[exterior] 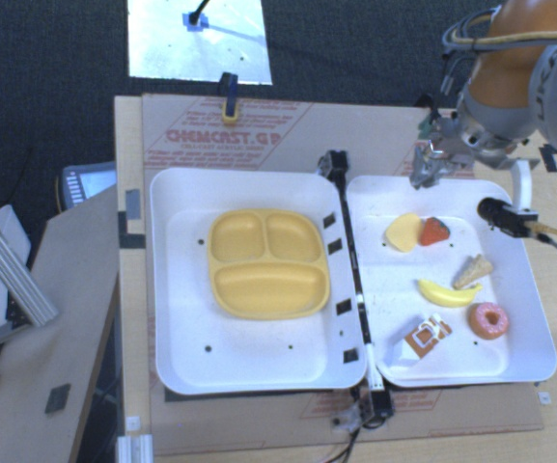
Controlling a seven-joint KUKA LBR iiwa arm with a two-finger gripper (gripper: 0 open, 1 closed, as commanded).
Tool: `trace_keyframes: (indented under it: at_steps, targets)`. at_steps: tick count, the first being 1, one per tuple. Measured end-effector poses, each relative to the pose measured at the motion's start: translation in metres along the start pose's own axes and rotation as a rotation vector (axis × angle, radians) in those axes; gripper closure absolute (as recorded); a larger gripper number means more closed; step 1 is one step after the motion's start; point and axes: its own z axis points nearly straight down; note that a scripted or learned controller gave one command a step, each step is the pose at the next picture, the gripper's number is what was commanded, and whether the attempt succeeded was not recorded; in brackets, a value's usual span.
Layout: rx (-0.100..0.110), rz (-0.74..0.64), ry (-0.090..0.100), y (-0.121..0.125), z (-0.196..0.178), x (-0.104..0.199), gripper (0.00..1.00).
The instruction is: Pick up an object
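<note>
Grey arm: enters from the right, orange band at top right, wrist bent down toward the far edge of the right bin (524, 258).
Gripper (425, 175): hangs above the bin's far left corner, tips pointing down; nothing seen between them; whether they are spread or closed, cannot tell.
Left bin (177, 287): shallow, white, smooth plastic; holds a yellow tray (264, 263) with three compartments and rounded corners.
Yellow piece (403, 232): flat, rounded, matte; far part of right bin, touching the red strawberry-like piece (435, 231).
Banana (447, 293): small, curved, glossy yellow; bin centre.
Wedge (472, 271): pale tan, triangular, just beside the banana's right end.
Doughnut (489, 320): pink ring, near right side.
Packet (426, 339): white and brown, boxy, near front of bin.
Bench: brown cardboard sheet (259, 133) with red print under both bins.
</note>
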Motion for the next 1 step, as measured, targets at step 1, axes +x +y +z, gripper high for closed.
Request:
trace_keyframes:
  at_steps: [1]
  targets:
    - [0.006,-0.004,0.002,-0.0085,0.0059,0.0496,1.00]
